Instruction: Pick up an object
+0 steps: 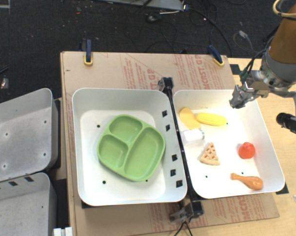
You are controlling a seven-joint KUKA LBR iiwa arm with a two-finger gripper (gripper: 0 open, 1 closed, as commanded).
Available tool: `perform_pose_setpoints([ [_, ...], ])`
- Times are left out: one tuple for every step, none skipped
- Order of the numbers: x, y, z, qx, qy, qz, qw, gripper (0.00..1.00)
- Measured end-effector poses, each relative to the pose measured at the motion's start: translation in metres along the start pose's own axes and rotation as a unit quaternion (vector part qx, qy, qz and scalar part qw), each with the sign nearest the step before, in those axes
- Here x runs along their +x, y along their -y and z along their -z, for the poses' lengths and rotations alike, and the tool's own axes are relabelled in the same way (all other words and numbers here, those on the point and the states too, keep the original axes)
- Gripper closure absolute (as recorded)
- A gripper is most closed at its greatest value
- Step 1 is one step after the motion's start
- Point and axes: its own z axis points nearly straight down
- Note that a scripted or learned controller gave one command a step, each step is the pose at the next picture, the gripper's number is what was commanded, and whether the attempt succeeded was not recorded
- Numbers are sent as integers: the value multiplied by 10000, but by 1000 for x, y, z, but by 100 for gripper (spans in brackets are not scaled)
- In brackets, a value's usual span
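Camera view: the gripper [237, 100] hangs at the far rim of the right bin [270, 146], whether clenched or released I cannot tell. Below it lie the corn cob [211, 118], a pale yellow piece [188, 118] and a white block [192, 134] near the dividing edge. Pizza slice [209, 154], tomato [246, 150] and drumstick [247, 180] sit well apart. The left bin [86, 141] holds a green divided plate [131, 147].

A brown board [138, 68] covers the tabletop [285, 102], clamped at the far edge, with two white bins [84, 132] [265, 127] sitting side by side on it.
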Motion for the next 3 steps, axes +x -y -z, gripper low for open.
perform_pose_setpoints([
  [46, -1, -12, 34, -12, 14, 10000, 100],
  [109, -8, -20, 34, -12, 20, 10000, 100],
  [163, -16, -37, 39, -11, 17, 10000, 100],
])
